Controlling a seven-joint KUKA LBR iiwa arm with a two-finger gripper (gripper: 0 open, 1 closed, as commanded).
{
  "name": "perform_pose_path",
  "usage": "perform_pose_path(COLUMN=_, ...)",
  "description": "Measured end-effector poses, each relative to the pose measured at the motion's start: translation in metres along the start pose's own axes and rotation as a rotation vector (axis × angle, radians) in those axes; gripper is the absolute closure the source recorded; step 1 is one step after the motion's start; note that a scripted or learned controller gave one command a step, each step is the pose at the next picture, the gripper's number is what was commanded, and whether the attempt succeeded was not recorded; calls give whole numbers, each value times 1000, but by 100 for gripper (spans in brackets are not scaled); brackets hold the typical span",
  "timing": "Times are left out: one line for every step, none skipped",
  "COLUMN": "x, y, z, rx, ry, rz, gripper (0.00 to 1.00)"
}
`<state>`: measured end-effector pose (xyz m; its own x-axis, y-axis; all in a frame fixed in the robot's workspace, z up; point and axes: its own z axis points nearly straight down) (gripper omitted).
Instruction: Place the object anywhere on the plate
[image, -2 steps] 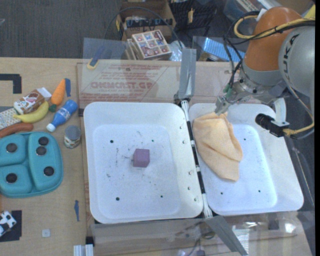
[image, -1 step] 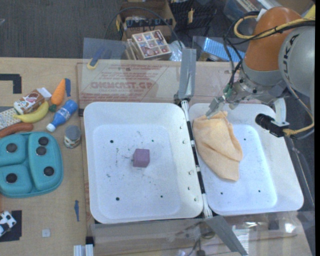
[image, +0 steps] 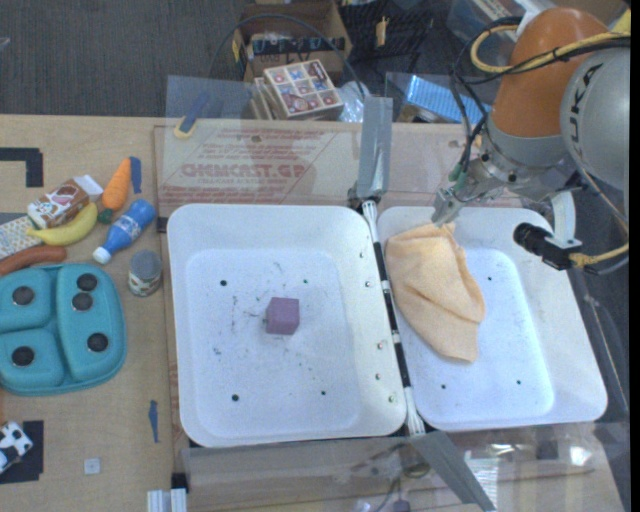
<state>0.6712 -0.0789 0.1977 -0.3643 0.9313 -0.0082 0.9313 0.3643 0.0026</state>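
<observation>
While our gripper (image: 447, 208) pinches the cloth (image: 437, 287) at its twelve o'clock tip, it could slip free.

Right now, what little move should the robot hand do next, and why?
Probably lift a little. The gripper sits at the top corner of the orange cloth in the right bin, and the cloth looks drawn up toward it. A small rise would show whether the cloth really comes along.

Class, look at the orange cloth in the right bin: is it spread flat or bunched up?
Bunched up. The cloth shows folds and lies as a narrow, crumpled shape instead of a flat sheet.
</observation>
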Motion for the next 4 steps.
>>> perform_pose_path(x=0, y=0, z=0, rx=0, ry=0, rz=0, gripper=0)
perform_pose_path(x=-1, y=1, z=-8, rx=-2, ry=-3, rz=-2, gripper=100)
perform_pose_path(x=-1, y=1, z=-8, rx=-2, ry=-3, rz=-2, gripper=0)
perform_pose_path(x=-2, y=3, z=-15, rx=-4, ry=-6, rz=-3, gripper=100)
